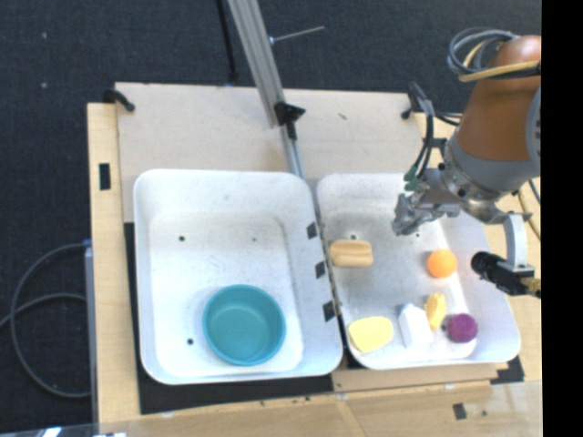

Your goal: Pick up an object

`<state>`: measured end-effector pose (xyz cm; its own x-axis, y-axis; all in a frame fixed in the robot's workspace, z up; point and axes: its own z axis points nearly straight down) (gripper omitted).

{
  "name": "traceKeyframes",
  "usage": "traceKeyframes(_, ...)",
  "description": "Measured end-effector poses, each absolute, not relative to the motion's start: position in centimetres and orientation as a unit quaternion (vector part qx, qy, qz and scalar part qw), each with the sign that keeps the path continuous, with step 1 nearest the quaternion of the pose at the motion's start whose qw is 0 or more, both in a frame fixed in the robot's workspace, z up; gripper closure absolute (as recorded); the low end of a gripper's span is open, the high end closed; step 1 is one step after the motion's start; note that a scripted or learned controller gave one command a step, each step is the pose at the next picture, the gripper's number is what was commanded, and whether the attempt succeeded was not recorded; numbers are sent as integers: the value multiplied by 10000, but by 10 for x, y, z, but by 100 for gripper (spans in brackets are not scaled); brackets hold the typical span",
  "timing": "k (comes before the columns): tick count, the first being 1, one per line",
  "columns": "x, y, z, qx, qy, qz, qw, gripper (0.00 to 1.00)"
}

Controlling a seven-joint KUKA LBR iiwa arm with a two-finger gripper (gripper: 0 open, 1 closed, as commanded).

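Observation:
My gripper (407, 222) hangs over the upper middle of the right bin (364, 194), with nothing visible between its fingers. Below and left of it lies a tan bread-like roll (351, 253) near the bin's left wall. An orange ball (442, 263) sits to the gripper's lower right. Along the bin's front lie a pale yellow piece (370, 333), a white object (414, 325), a small yellow item (436, 309) and a purple ball (461, 327).
The left bin (182, 208) holds a teal bowl (243, 324) at its front. A slanted metal rail (260, 53) runs down to the gap between the bins. The bench top (209, 126) lies behind both bins.

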<state>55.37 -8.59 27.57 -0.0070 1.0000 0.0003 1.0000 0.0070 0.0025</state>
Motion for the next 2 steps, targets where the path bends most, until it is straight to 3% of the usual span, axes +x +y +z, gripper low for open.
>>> traceKeyframes(2, 610, 10, 256, 7048, 7094, 2, 5, 100)
